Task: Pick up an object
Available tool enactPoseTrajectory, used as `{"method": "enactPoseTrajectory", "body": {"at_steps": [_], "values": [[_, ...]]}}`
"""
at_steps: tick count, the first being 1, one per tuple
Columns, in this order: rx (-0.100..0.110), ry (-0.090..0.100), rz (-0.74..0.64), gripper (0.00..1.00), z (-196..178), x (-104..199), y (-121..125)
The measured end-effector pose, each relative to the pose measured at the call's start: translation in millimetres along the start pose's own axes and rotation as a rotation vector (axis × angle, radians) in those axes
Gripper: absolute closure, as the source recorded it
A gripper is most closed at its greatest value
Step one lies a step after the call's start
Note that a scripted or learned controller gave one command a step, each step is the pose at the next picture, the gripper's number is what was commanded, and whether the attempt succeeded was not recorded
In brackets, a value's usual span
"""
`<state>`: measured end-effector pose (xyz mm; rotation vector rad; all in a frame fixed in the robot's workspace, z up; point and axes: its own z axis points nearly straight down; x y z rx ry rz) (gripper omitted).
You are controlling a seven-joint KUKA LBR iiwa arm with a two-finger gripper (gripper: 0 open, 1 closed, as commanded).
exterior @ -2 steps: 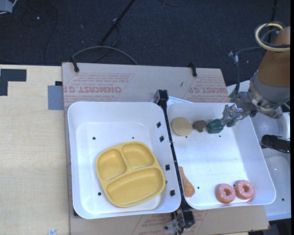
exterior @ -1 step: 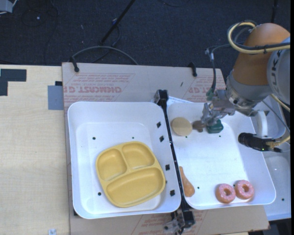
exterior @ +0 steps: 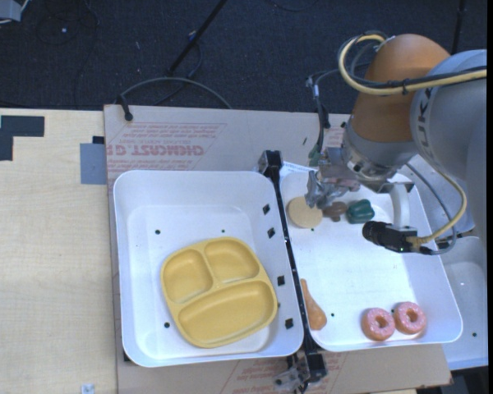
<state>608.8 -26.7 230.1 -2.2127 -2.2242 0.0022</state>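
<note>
Disc, tan and flat, lies at about ten o'clock in the right bin, close to the divider, with a brown lump and green piece just beside it. The gripper hangs right over it; whether it is spread or closed, I cannot tell. A flat disc may slip, or the neighbours get nudged.

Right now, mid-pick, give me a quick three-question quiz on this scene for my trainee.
1. True or false: the yellow divided tray lies in the left bin.
2. How many pink donuts lie in the right bin?
3. The gripper hangs nearest to: A) the tan round disc, B) the donuts, C) the orange carrot-shaped piece.

Key: 1 true; 2 two; 3 A.
</note>
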Motion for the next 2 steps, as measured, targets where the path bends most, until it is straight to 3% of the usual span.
{"method": "enactPoseTrajectory", "body": {"at_steps": [2], "values": [[-0.001, -0.001, 0.001, 1.0, 18, 99, 13]]}}
